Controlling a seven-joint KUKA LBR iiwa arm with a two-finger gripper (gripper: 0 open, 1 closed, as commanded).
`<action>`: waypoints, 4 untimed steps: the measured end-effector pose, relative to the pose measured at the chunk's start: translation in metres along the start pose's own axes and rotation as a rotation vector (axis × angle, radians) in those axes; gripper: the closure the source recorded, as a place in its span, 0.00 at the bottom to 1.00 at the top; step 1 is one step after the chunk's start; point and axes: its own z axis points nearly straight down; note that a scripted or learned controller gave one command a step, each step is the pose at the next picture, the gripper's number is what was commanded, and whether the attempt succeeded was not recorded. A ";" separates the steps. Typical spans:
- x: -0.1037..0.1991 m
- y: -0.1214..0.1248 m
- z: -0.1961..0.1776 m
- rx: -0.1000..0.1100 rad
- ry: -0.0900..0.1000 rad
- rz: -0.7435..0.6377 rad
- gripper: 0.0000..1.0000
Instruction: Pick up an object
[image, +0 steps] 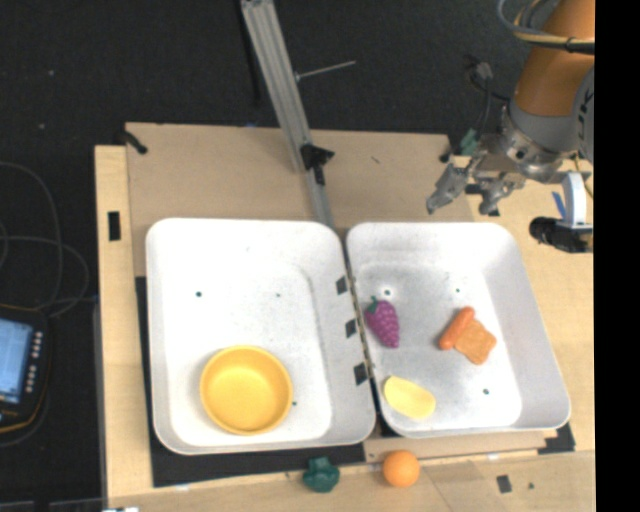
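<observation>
My gripper (465, 203) hangs above the far edge of the right bin (500, 250), its fingers spread apart with nothing between them. Below it in that bin lie a purple bunch of grapes (382, 322) near the left wall, an orange toy food piece (466, 337) towards the right, and a pale yellow piece (408, 397) at the front. A yellow bowl (246, 389) sits at the front of the left bin (240, 260).
An orange ball (400, 468) and a small green object (321, 475) lie on the bench in front of the bins. A slanted metal pole (290, 110) rises behind the seam between the bins. A tablet (18, 365) sits at the far left.
</observation>
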 end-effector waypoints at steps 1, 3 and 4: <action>-0.001 0.000 0.000 0.001 -0.001 0.000 0.00; 0.002 -0.006 0.089 0.005 0.000 0.002 0.00; 0.005 0.001 0.136 0.005 0.000 -0.001 0.00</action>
